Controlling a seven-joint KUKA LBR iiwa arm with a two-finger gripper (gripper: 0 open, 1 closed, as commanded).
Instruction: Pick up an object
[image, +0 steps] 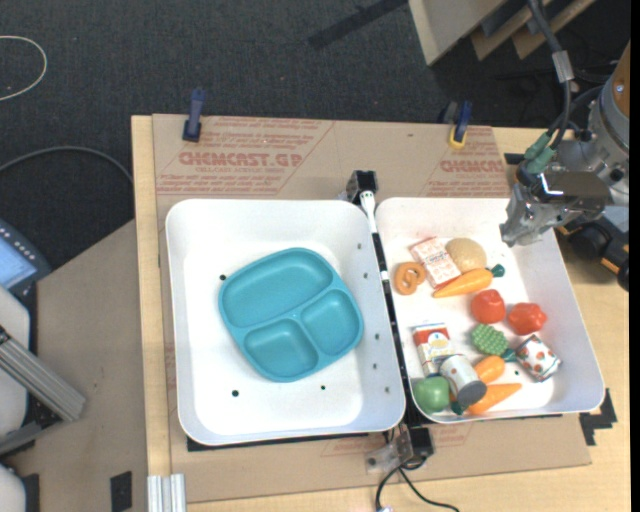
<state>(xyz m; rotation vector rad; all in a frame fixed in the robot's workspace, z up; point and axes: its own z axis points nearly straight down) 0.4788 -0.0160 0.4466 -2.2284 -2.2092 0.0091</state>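
Note:
The right bin holds several toy foods: a pretzel, a small carton, a potato, a carrot, two tomatoes, a green pickle, a red box, a can, a green apple and a second carrot. My gripper hangs over the bin's far right corner, above and to the right of the potato, touching nothing I can see. Its tips are dark and blurred together.
The left bin carries a teal divided plate. A black clip sits where the two bins meet at the back. Blue and yellow clamps hold the cardboard base. Cables hang at the upper right.

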